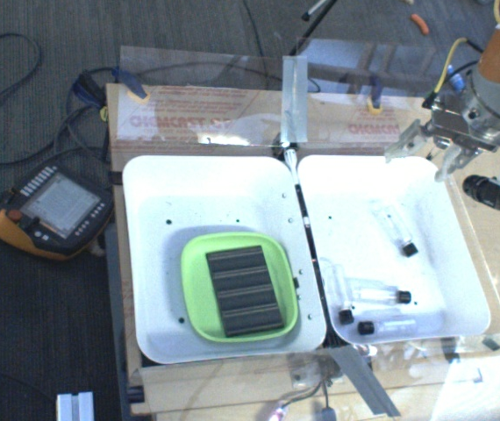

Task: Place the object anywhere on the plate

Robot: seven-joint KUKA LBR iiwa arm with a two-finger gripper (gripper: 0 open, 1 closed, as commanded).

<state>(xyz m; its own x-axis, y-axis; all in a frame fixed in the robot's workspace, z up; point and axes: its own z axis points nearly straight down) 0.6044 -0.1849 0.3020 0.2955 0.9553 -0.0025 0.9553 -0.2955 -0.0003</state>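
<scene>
Dark ribbed block (245,289) is what we see lying flat on the green plate (196,270), which sits in the near half of the left bin (145,235). It covers most of the plate's middle and leans slightly off square, with green rim showing all around it. We see the gripper (435,154) well apart from it, hanging at the far right corner of the right bin (460,261), its two fingers spread wide with nothing between them. Several clear tubes with black caps (378,296) lie scattered in the right bin, mostly toward its near side. A handheld control pendant (53,210) rests on the dark floor left of the bench.
</scene>
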